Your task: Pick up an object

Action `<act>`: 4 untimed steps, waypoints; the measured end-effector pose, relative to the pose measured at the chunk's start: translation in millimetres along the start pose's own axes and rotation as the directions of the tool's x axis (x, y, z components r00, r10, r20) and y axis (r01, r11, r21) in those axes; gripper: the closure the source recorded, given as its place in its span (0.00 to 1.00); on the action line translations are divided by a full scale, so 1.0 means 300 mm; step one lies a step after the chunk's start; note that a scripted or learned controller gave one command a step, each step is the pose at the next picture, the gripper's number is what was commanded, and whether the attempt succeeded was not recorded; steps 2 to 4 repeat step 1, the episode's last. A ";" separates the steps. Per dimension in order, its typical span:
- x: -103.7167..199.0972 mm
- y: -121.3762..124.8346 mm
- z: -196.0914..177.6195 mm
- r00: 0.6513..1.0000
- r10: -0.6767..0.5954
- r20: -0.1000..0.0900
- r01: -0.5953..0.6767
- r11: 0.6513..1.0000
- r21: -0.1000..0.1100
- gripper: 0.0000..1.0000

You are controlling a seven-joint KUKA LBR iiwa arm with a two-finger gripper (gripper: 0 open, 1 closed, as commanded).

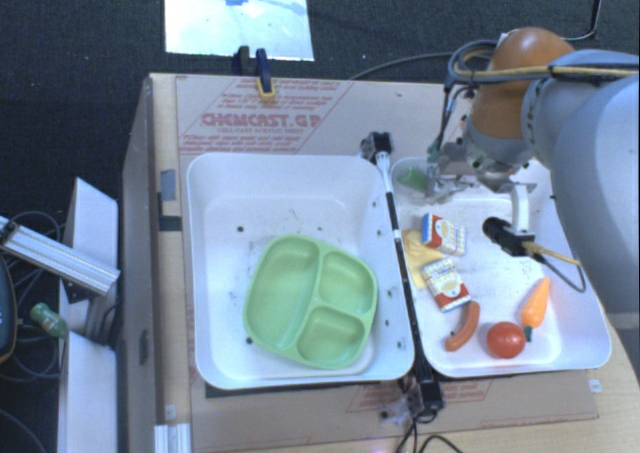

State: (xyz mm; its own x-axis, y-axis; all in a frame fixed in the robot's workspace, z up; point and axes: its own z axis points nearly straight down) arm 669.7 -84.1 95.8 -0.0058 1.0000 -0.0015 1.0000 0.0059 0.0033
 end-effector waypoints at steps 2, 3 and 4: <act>0.000 0.000 0.000 1.000 0.000 0.000 0.000 1.000 0.000 0.00; 0.000 0.000 0.000 1.000 0.000 0.000 0.000 1.000 0.000 0.00; 0.000 0.000 0.000 1.000 0.000 0.000 0.000 1.000 0.000 0.00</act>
